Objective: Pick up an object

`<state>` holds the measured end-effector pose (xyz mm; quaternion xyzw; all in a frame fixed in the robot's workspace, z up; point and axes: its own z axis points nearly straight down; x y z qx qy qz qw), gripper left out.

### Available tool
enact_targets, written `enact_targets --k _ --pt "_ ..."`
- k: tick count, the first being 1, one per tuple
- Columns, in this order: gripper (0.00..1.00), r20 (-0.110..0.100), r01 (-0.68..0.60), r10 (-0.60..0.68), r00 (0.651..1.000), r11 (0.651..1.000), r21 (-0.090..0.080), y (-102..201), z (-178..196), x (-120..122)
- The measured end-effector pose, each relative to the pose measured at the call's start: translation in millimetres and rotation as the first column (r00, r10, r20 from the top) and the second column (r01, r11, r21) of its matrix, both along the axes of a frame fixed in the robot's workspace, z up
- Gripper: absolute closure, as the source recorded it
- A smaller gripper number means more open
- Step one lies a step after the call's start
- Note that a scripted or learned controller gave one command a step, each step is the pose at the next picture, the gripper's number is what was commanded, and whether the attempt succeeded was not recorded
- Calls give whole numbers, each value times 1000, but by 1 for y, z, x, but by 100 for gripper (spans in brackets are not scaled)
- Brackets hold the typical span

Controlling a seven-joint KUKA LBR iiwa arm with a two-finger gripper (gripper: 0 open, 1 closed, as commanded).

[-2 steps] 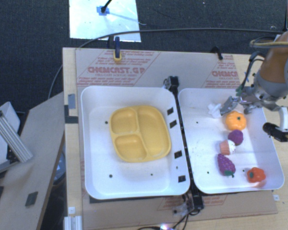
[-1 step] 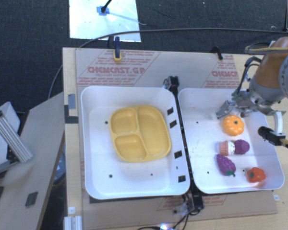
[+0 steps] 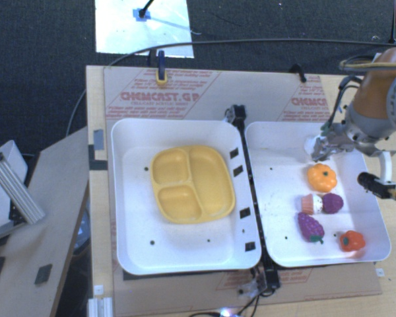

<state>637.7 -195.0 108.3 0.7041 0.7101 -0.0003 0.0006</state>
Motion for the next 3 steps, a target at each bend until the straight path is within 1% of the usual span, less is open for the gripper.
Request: enact_targets --k 1,2,3 --pt "100 7 2 -2 1000 1000 -1 -4 64 3" --pt "100 6 1 -1 1000 1000 -1 -5 110 5" --pt "100 3 -1 1 1000 1000 2 46 119 5"
